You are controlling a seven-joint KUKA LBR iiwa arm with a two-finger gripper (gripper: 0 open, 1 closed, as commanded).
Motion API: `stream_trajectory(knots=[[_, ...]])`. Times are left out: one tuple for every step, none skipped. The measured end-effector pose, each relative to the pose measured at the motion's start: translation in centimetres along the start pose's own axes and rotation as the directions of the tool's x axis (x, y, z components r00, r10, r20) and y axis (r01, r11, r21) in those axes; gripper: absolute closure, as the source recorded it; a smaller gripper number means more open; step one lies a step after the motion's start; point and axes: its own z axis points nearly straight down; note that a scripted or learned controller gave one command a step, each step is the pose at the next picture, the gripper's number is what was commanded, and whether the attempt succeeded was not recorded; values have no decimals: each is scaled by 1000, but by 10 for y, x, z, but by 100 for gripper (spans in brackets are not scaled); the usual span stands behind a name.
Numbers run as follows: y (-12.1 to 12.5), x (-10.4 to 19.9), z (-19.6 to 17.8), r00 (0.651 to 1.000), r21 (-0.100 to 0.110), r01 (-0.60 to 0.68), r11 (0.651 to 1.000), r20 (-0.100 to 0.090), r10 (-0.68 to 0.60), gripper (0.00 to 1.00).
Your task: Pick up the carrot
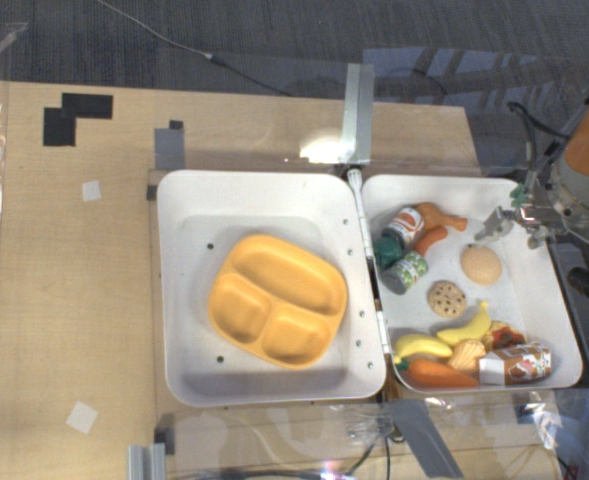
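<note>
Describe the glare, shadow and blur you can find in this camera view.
Camera view: a bright glare patch on the bench just above the left bin; the plate casts a soft shadow to its lower left on the bin floor; the pincer at the right edge looks slightly blurred; the carrot and the nearby toys are sharp enough to tell apart.

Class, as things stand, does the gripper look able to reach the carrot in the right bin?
Probably yes, though awkwardly: the carrot lies exposed from above at the bin's near edge, but a banana and a can crowd it, and the gripper sits at the far side.
</note>
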Motion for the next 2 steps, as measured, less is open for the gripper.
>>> stream_trajectory(knots=[[-21, 0, 8, 993, 2, -118, 993, -1, 118, 0], [-20, 47, 70, 992, -7, -127, 992, 0, 127, 0]])
